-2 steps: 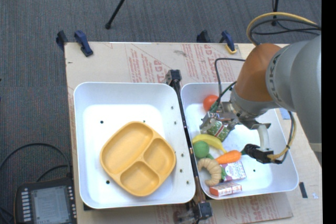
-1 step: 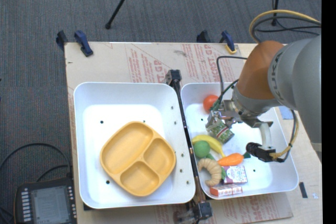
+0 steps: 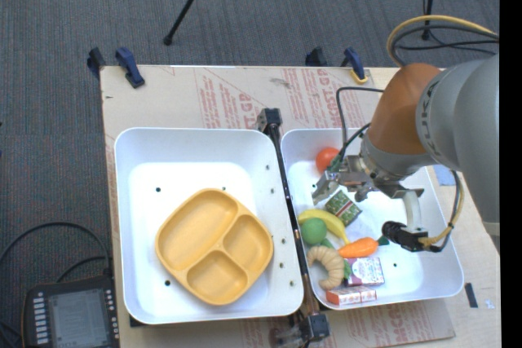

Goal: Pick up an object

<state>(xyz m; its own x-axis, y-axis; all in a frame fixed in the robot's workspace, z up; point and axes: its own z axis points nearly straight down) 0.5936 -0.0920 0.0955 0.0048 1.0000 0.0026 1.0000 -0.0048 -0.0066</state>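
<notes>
The right bin (image 3: 432, 277) holds a pile of toy food. In it are a red tomato (image 3: 326, 157), a green packet (image 3: 346, 210), a yellow banana (image 3: 320, 218), a green lime (image 3: 314, 231), an orange carrot (image 3: 359, 248), a tan croissant (image 3: 329, 266) and small cartons (image 3: 364, 272). My gripper (image 3: 341, 190) hangs over the left part of this bin, just above the green packet and below the tomato. Its fingers stand open, with nothing between them.
In the left bin (image 3: 134, 175) lies a yellow divided plate (image 3: 214, 245). A black divider clamp (image 3: 270, 119) sits between the bins at the back. Blue clamps (image 3: 129, 63) grip the bench's far edge. My grey arm (image 3: 457, 118) covers the right bin's back right corner.
</notes>
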